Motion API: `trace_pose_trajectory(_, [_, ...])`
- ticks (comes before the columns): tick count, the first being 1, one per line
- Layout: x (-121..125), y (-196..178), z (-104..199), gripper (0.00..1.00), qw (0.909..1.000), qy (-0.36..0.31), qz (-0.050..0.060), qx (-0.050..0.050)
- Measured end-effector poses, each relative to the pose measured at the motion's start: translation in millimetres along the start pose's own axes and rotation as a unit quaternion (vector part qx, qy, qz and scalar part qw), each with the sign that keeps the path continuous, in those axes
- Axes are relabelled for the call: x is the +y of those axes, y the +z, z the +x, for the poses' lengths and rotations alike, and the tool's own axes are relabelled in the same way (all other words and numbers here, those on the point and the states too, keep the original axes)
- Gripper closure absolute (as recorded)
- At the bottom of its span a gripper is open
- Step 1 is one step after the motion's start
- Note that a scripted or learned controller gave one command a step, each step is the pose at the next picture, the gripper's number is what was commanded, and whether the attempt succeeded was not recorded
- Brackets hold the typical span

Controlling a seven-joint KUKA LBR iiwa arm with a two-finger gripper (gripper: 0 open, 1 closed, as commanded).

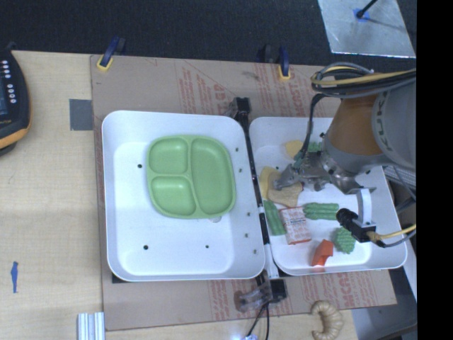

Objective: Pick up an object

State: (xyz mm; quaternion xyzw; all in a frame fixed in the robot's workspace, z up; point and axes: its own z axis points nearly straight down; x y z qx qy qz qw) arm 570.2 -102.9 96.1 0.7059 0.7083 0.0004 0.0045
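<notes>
The hand (289, 178) is low in the right bin (379, 259), near its left side. I cannot tell what it is doing with its grip. Toys lie close by in that bin: a green pickle (320, 210), a small packet (294, 224), an orange carrot (322, 252) and a yellow piece (293, 147). The left bin (124, 253) holds a green plate (191, 176) with three parts.

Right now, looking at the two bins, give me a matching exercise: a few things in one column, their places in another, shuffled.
Things:
1. green divided plate
2. orange piece
3. gripper
4. blue clamp

Places:
A. right bin's near edge
B. board's far edge
C. left bin
D. low over the right bin's far half

Pairs: 1-C, 2-A, 3-D, 4-B
</notes>
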Motion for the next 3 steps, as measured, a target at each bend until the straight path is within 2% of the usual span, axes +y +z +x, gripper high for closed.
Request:
trace_pose_trajectory(1, [-32, 1, -2, 0.0, 1.0, 0.0, 0.002, 0.002])
trace_pose_trajectory(2, [3, 1, 7, 0.0, 1.0, -0.001, 0.002, 0.002])
trace_pose_trajectory(3, [92, -1, -9, 0.0, 1.0, -0.002, -0.001, 0.001])
